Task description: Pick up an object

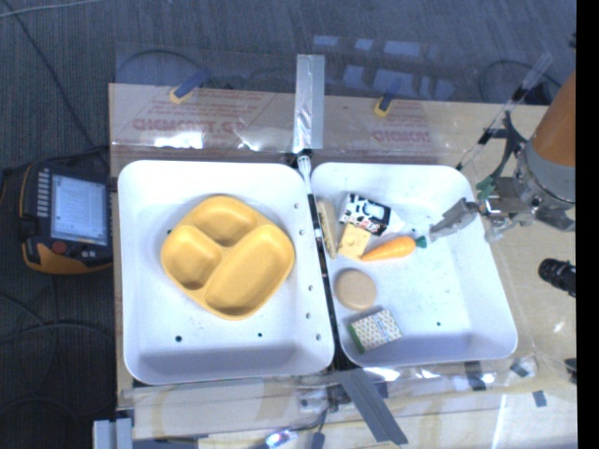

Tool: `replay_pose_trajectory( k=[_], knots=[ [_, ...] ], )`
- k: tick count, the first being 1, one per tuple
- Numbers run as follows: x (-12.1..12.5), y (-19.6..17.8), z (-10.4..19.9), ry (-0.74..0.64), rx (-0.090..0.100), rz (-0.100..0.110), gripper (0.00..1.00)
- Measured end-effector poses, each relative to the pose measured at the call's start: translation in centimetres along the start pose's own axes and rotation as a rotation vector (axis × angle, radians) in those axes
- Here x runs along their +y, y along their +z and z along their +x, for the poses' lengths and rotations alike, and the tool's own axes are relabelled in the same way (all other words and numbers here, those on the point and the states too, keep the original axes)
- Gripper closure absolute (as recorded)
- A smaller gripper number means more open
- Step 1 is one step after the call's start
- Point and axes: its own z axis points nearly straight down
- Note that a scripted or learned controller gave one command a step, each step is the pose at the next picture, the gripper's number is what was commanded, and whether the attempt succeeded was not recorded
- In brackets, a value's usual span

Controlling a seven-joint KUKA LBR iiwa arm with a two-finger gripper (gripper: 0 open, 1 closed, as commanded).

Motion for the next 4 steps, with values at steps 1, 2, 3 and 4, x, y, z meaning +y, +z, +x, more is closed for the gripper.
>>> replay_pose_trajectory(
  k=[1,2,3,4],
  knots=[
    [5.3,13.5,1.8,-0.254,0.000,0.000,0.00],
    [8.3,16.9,6.1,-0.320,-0.004,-0.012,0.00],
    [3.9,17.1,6.4,-0.331,-0.007,-0.017,0.00],
    [4.1,16.0,6.5,-0.332,-0.004,-0.018,1.00]
  ],
)
